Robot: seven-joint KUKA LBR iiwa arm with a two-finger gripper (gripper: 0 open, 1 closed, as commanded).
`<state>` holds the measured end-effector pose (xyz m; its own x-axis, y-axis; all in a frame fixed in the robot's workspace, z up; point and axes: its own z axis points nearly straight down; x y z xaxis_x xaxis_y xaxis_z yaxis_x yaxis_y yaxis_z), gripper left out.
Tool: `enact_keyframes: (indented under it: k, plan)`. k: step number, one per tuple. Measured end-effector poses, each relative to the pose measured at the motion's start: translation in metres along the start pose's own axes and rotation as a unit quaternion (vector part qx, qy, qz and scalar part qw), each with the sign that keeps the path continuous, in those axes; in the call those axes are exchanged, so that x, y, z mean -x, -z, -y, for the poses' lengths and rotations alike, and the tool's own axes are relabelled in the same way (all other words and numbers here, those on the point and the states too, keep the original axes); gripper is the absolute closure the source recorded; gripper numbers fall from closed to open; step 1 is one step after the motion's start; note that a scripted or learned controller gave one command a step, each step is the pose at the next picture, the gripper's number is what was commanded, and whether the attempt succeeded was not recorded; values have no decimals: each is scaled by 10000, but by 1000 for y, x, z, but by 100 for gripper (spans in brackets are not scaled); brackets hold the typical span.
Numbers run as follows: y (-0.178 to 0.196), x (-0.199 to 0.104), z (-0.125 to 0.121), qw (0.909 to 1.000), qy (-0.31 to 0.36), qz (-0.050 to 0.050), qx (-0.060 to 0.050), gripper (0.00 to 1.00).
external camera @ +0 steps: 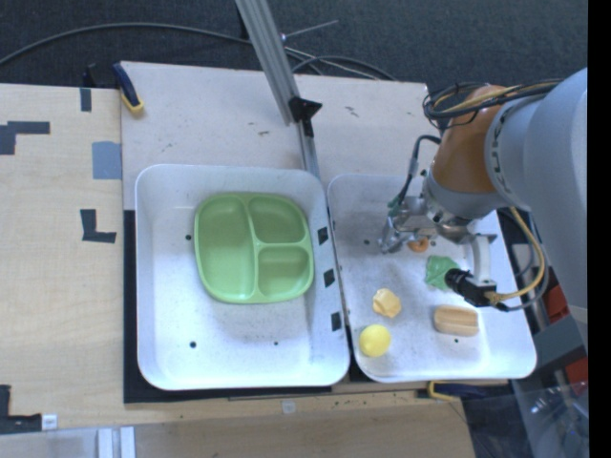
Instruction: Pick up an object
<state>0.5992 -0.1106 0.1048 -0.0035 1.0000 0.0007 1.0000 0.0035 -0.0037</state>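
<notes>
Metal two-finger gripper (399,237) down low in right white bin (496,359), close beside small orange thing (418,245). Claw open or shut: cannot tell. Nothing lifted yet. Yellow ball (374,340), tan bread-shaped block (455,320) lie near front.

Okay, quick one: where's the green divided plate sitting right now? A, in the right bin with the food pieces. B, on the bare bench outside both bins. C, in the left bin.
C: the plate lies flat inside the left bin, while the yellow ball and the other small pieces are in the right bin.
</notes>
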Motion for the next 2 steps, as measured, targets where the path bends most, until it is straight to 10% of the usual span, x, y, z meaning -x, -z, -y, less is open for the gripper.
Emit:
enact_keyframes:
  k: [2]
  plan:
    - [110,-9,2,10000,-6,6,41,100]
